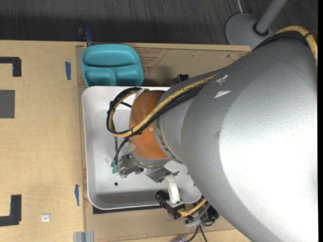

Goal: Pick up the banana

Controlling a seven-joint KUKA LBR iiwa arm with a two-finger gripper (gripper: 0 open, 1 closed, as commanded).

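The grey arm with its orange band point(146, 127) reaches down into the shallow white plastic bin point(96, 135), apparently at the reach-or-grasp step. The arm's bulk covers the end effector point(126, 166), so I cannot tell its state, nor where the banana lies. Next, a lift clear of the bin should reveal whether anything came up.

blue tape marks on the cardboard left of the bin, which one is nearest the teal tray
The upper tape mark, level with the teal tray. The other sits far lower, by the bin's bottom corner.
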